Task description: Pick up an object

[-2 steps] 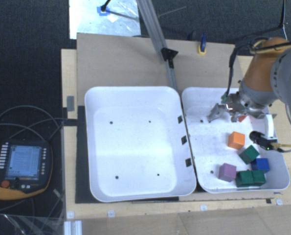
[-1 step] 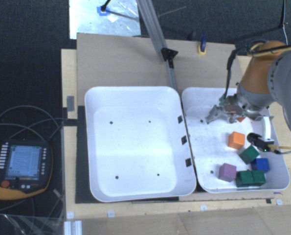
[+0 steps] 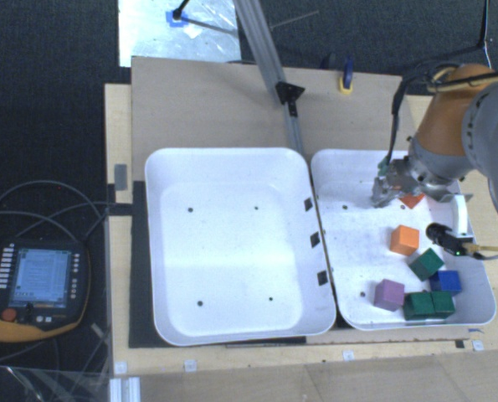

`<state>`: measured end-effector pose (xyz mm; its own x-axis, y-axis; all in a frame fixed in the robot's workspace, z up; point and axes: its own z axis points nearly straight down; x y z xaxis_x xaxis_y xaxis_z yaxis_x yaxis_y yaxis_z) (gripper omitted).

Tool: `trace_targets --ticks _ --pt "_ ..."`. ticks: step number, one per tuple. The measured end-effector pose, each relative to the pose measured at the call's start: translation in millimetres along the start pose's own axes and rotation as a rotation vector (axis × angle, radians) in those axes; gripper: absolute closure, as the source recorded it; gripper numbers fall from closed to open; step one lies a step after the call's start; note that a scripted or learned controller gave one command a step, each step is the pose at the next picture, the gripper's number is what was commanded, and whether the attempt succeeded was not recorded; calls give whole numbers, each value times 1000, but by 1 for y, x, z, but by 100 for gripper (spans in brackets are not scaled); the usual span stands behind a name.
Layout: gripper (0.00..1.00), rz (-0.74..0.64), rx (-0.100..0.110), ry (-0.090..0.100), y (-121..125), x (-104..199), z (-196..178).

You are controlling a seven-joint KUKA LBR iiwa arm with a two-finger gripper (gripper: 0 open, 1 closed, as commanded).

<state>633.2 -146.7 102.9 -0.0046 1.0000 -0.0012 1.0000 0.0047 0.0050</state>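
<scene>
Gripper (image 3: 385, 193) sits low in the right white plastic bin (image 3: 346, 301) (fingers unreadable, can't tell), orange cube (image 3: 404, 239) at its 4 o'clock.

Teach pendant (image 3: 35, 290): lower left of frame, on dark floor, cables looped around.
Blue clamp (image 3: 346, 74): upper bench edge.
Metal pole (image 3: 264, 44): slanting from top.

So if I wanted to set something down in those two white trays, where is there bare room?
The left bin offers its whole floor. In the right bin, the bare patch is the near-left part, between the divider and the purple cube. The right and lower-right corner is crowded: orange cube, green blocks, blue cube, and the gripper.
</scene>
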Motion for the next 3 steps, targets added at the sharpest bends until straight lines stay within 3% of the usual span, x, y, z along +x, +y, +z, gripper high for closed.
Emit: trace_targets --ticks 3 --pt "100 0 -5 -1 -3 -3 -190"
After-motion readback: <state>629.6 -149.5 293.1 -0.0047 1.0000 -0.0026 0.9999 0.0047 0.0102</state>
